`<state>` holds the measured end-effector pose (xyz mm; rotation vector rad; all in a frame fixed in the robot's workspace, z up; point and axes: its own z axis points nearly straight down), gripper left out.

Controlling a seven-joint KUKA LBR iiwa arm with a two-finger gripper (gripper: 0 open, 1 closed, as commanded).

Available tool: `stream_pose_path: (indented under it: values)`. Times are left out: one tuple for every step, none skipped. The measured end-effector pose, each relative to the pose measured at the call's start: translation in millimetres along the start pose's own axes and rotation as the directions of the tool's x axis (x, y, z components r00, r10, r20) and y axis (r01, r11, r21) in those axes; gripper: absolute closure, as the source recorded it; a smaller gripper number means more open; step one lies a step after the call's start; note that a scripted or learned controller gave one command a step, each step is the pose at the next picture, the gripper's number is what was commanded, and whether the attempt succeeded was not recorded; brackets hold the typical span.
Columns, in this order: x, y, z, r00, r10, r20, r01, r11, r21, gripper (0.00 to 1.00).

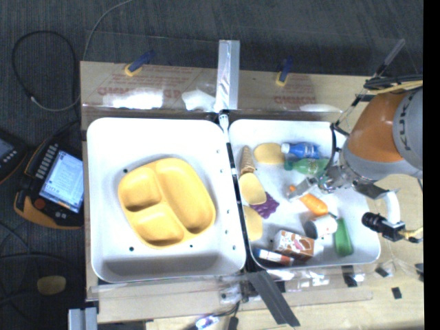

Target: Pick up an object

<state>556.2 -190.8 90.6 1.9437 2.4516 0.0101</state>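
The right bin (pixel 289 124) holds several small objects. My gripper (pixel 311 184) is low inside it, right of centre, at the end of the grey arm with the orange band (pixel 371 133). It hovers just above an orange carrot-like piece (pixel 315 203) and below a green bottle (pixel 307 163) and a blue-capped bottle (pixel 300 149). Nearby lie a white cylinder (pixel 322 225), a green piece (pixel 342 237), a brown carton (pixel 295 243) and a red-and-white tube (pixel 273 256). I see nothing clearly held.
Along the right bin's left side lie a cone (pixel 247 158), yellow food pieces (pixel 253 189) and a purple scrap (pixel 267 206). The left bin (pixel 103 184) holds a yellow divided plate (pixel 165 201). A handheld pendant (pixel 58 184) rests off the bench at left.
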Motion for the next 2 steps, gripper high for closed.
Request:
stream_pose_path:
  values:
    - [0.6,2.2,-9.5,1.000,0.000,-0.003,0.000,1.000,-0.004,1.00]
    - [37.9,58.9,-110.3,0.995,0.101,-0.003,-0.101,0.995,0.015,1.00]
